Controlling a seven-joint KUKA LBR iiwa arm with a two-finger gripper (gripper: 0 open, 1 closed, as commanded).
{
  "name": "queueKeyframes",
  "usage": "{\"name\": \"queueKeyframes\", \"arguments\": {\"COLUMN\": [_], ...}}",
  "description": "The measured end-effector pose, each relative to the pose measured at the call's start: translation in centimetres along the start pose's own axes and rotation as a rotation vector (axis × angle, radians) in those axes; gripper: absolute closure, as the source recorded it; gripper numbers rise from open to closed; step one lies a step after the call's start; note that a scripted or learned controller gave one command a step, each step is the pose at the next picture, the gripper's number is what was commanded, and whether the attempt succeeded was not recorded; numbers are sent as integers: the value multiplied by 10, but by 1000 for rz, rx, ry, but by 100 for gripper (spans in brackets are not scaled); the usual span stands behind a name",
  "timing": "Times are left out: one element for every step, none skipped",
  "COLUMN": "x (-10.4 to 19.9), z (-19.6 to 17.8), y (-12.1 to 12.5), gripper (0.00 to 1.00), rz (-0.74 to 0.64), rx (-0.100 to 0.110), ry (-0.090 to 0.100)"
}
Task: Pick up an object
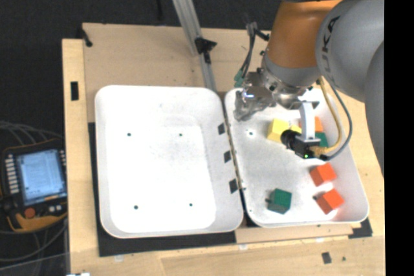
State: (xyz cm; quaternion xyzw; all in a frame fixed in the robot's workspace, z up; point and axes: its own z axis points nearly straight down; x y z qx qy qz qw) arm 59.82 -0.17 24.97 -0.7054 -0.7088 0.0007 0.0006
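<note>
Overhead slanted view of the bench with two shallow white plastic bins side by side. The left bin (162, 158) carries no blocks; the right bin (259, 139) holds every candidate for the pick. The grey arm with the orange band (304, 22) reaches in from the right and hangs over the far part of the right bin. Its gripper (246, 103) sits low at the bin's far left corner, close beside the divider between the bins; whether it is open or closed cannot be told, and nothing can be seen in it. A yellow block (279, 130) lies just right of the gripper, partly under the wrist hardware. Two orange blocks (323, 174) (329, 200) lie along the right wall, one nearer than the other, and a dark green block (279, 201) lies near the front wall, well apart from the gripper. The low position probably reflects a grasp attempt; the yellow block is the closest target, but contact is not evident.
</note>
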Motion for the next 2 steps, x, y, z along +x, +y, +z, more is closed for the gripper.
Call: {"name": "queueKeyframes", "arguments": {"x": [45, 95], "z": [-5, -7], "y": [-26, -40], "gripper": [100, 100], "rz": [-3, -3], "rx": [-1, -1], "ry": [2, 3]}}
